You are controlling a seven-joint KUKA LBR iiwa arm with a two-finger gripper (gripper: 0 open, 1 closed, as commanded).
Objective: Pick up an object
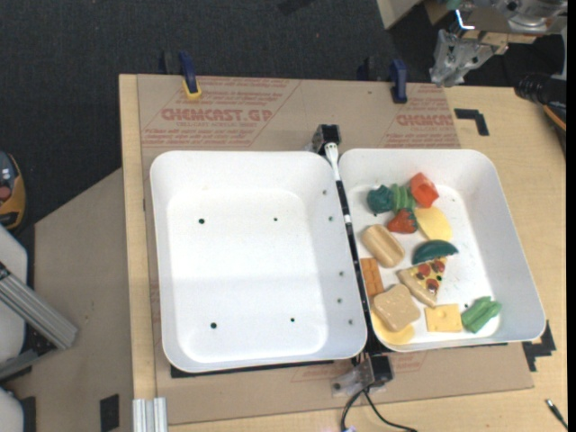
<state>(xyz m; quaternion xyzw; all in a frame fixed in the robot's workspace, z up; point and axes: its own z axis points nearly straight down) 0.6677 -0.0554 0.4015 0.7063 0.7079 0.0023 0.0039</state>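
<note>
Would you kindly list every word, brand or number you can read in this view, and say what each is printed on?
"CHEMCAST G.P." in red, on the brown board behind the left bin; smaller red lines around it are too blurred to read.
"CHEMCAST" again in red, partly legible, on the same board behind the right bin.

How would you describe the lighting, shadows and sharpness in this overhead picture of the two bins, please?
In the camera view, the light is even and soft: the left shallow white plastic bin is bright but shows no hard glare, with a faint grey shadow across its lower floor; the small plastic food toys in the right white bin are reasonably sharp; the hand at the top edge looks slightly soft.
</note>
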